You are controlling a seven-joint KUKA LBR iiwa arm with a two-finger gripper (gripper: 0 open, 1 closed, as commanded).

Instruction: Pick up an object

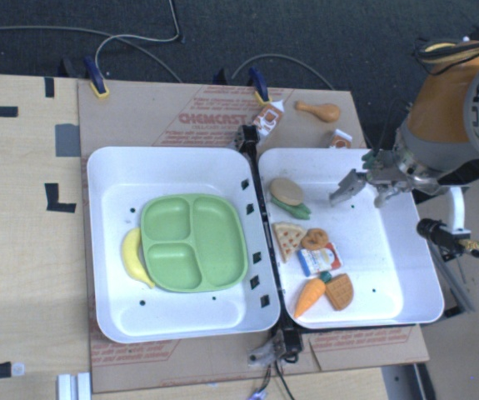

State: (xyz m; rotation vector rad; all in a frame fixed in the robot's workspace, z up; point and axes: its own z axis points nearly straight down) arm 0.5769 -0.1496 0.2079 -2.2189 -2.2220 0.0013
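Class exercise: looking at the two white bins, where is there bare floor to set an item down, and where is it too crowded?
Right bin: bare floor right of the carrot and cookie, out to the right wall. Its left side is crowded, from the burger down to the carrot. Left bin: bare strips above and below the green tray; the banana fills its left edge.

dark carpet floor (pixel 322 15), seemingly cardboard-topped bench (pixel 206 115)
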